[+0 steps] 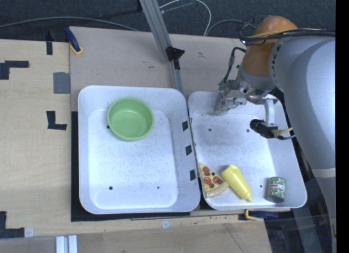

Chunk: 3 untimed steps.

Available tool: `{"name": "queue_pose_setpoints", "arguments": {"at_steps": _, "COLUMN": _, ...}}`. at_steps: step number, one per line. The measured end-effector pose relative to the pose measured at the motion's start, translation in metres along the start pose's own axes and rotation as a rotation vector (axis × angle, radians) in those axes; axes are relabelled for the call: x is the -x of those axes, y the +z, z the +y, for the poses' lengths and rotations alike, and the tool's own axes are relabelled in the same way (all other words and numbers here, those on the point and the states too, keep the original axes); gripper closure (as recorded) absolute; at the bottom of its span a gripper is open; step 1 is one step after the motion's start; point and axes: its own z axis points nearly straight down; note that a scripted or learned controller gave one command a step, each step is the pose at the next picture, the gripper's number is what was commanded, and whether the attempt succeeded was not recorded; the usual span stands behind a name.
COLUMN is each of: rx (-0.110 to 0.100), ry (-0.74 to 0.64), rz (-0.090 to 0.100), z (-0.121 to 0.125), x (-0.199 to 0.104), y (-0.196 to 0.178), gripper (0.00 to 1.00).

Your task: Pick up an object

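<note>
My gripper [221,106] hangs over the far left corner of the right bin [234,145], below the orange band of the arm. No object shows at its tip. At the near edge of that bin lie a pizza slice [210,180], a yellow squeeze bottle [238,182] and a small green can [276,189], all well away from the gripper. A green bowl [130,118] stands upright in the far left part of the left bin [136,181].
A slanted grey metal post [158,23] rises from behind the gap between the bins. A black connector with cable [263,128] hangs from the arm over the right bin. Tape marks lie on the wooden bench [32,137] at the left.
</note>
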Motion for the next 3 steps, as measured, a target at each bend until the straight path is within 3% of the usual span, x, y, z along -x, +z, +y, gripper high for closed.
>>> {"name": "queue_pose_setpoints", "arguments": {"at_steps": 1, "rx": 0.013, "ry": 0.001, "rz": 0.001, "z": 0.005, "x": -0.005, "y": -0.062, "gripper": 1.0}}
{"name": "queue_pose_setpoints", "arguments": {"at_steps": 3, "rx": 0.014, "ry": 0.001, "rz": 0.001, "z": -0.002, "x": 0.0, "y": -0.172, "gripper": 1.0}}
